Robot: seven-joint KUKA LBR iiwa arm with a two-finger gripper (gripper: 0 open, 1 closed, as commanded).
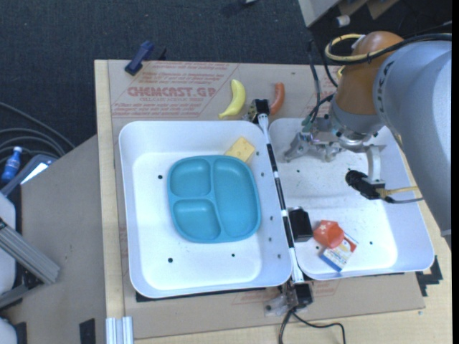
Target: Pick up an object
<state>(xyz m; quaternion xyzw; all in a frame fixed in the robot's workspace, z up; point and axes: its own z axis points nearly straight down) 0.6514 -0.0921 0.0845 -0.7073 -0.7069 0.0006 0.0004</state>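
Dark carpet lies around a tan surface (179, 84) that carries two shallow white bins side by side. The grey arm reaches in from the right, and its hand (313, 151) hangs low over the far end of the right bin (401, 253), close to the ridge between the bins. Whether the hand is apart or together cannot be told, because the metal parts blur into the white floor. Nothing shows within its grasp.

The likeliest target is a rounded red-orange object (328, 231) at the near end of the same bin. It lies towards the near rim from the hand and a little to the arm's side, with bare bin floor between them. It rests on or against a small packet (339, 255) of white, red and blue that lies at a slant; its exact long axis is hard to read. A black block (297, 224) sits just beside them, against the ridge between the bins, almost straight towards the near rim from the hand.

The left bin (136, 213) holds a blue divided plate (214, 196) with a yellow block (240, 149) at its far corner, partly tucked behind the plate. A banana (233, 99) and an orange-red stick (277, 97) lie outside the bins on the surface. What the red-orange object actually is stays unclear, and the packet is partly covered by it.
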